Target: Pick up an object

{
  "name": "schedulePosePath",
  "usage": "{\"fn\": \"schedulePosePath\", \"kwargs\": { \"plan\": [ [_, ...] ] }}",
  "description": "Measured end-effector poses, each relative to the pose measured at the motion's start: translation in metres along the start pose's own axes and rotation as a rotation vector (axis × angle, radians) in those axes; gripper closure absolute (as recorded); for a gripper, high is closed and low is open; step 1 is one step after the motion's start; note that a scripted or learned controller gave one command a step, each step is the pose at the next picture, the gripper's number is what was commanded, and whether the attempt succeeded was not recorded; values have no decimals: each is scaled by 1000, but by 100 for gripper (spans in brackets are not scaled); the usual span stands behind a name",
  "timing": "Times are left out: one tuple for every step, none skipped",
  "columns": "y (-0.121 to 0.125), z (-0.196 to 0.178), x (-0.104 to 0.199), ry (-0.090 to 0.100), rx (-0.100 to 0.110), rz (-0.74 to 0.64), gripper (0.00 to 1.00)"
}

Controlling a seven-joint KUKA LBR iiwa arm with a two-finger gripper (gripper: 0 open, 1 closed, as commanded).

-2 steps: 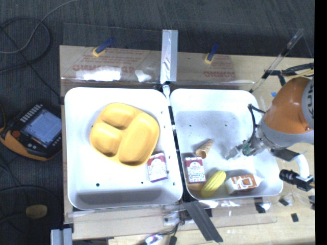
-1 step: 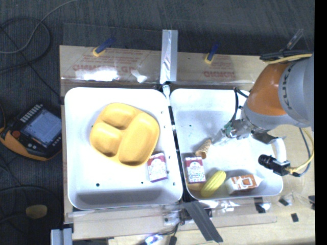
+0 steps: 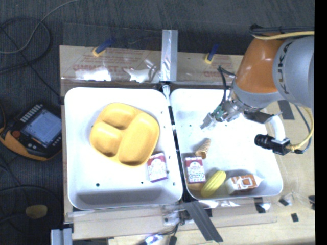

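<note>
Step in hand: approach, nothing grasped yet. End effector [image 3: 210,120] hangs over right bin [image 3: 255,98], upper middle, above bare floor; fingers look slightly apart, though small and blurred, so cannot tell for sure. Nearest candidate: ice-cream cone [image 3: 203,147], lying just below-left of end effector. Red-white carton [image 3: 194,169], banana [image 3: 213,182], orange carton [image 3: 243,182] sit along near wall. Next move likely calls for short shift toward cone, then descent.

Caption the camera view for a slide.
KUKA arm's pincer hovers over right bin above the ice-cream cone.
</note>
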State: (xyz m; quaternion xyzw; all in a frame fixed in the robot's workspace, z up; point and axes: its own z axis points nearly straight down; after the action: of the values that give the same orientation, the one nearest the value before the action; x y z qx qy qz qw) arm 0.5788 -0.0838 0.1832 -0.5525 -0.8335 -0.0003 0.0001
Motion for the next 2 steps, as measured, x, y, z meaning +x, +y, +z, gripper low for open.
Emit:
{"fn": "schedulePosePath", "kwargs": {
  "plan": [
    [-82,91,-27,-11,-9,-90,100],
    [-81,92,-26,-13,-13,-91,0]
  ]
}}
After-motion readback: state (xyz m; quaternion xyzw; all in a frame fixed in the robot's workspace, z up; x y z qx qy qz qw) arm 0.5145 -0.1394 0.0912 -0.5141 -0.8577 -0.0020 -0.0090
